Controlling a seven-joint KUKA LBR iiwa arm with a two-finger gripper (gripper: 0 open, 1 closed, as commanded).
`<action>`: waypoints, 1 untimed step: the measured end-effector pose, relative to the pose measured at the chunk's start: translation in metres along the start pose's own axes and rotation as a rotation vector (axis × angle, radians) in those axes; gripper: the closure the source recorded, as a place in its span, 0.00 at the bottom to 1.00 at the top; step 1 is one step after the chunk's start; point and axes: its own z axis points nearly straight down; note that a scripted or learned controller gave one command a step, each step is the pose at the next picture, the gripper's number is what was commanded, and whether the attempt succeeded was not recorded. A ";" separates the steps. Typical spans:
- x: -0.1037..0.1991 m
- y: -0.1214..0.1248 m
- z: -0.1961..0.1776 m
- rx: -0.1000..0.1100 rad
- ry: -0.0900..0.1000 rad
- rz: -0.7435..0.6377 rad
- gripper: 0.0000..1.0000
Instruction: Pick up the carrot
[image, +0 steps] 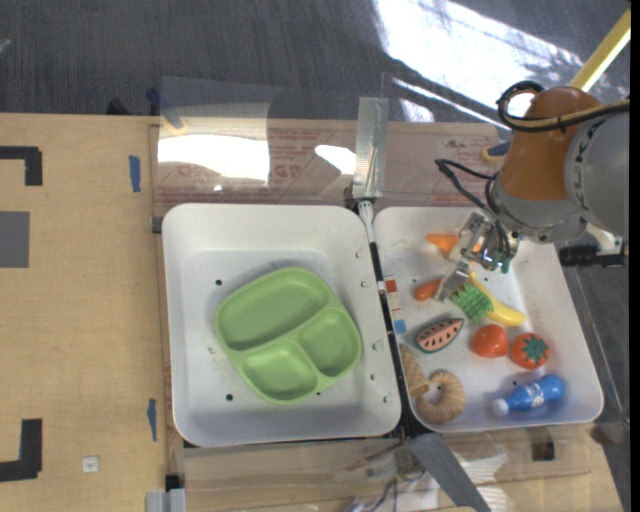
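Note:
The carrot is a bright orange tapered piece lying in the upper left part of the right bin, its tip pointing left. My gripper hangs just to the right of it and slightly nearer, low over the toys. It is between the carrot and a darker red-orange piece. Nothing shows as lifted. The grey arm with its orange band reaches in from the upper right.
Around the gripper lie a green ridged toy, a yellow piece, a watermelon slice, two red fruits, a blue bottle and a pretzel-like pastry. The left bin holds a green divided plate.

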 end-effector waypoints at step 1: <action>0.009 0.018 0.000 -0.009 -0.004 0.460 0.00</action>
